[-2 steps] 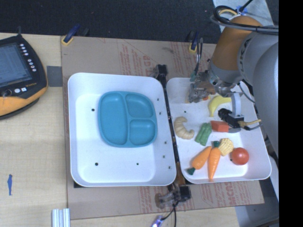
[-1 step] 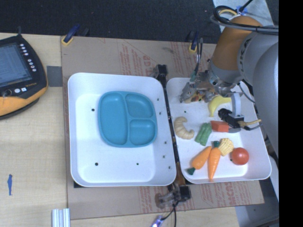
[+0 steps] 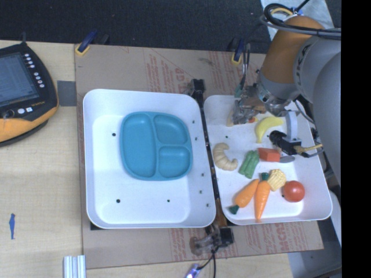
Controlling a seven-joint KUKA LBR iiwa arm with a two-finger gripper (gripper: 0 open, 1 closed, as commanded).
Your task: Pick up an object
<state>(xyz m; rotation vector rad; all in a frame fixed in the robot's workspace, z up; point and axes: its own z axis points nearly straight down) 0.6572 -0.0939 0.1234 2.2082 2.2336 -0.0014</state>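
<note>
Plainly, the pickable objects all lie in the right bin (image 3: pixel 313 213): a banana (image 3: pixel 268 127) near its far edge, a croissant (image 3: pixel 225 157) by the left wall, a green vegetable piece (image 3: pixel 250 163) just beside it, two carrots (image 3: pixel 253 194) toward the near edge, a corn cob (image 3: pixel 276 179) touching them, a tomato (image 3: pixel 294 191) near the right wall, and a small red-orange piece (image 3: pixel 269 154) mid-bin. The gripper (image 3: pixel 244 112) is down at the far left corner of this bin, just beside the banana; its tip is a dark blur here, so I cannot tell how it is set or whether anything is in it.

A likely failure is a miss: that corner looks bare of toys, so closing there would probably catch nothing, or scrape the bin wall. The carrots, corn and green piece crowd together, so a grab there may nudge neighbours or catch two at once.

Room is tight along the divide between bins and the far wall. The left bin (image 3: pixel 104 201) holds only a blue divided plate (image 3: pixel 155 145), with open floor around it. A teach pendant (image 3: pixel 20 94) sits at the tabletop's left edge, well apart.
</note>
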